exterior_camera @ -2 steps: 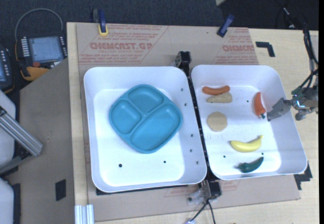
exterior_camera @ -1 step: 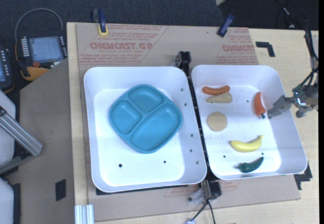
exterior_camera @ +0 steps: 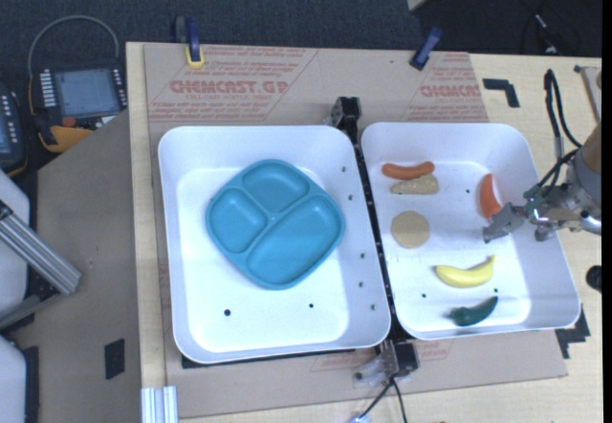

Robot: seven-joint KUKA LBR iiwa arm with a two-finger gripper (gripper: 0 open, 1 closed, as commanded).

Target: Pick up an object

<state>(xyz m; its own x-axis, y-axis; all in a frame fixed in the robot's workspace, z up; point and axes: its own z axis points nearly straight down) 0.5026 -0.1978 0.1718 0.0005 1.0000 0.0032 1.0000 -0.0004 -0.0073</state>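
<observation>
Beside the pincer (exterior_camera: 517,221): orange piece (exterior_camera: 488,194), banana (exterior_camera: 466,272), cookie (exterior_camera: 410,229).

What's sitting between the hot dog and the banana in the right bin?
In the camera view, a tan bun piece and a round tan patty lie between the hot dog and the banana.

At the frame's right edge the arm's wrist (exterior_camera: 591,163) shows as a rounded pale grey body with black cables (exterior_camera: 555,120) looping beside it, ending in a metallic grey gripper (exterior_camera: 516,220) of angular silver parts with thin dark-tipped fingers (exterior_camera: 497,230).
</observation>
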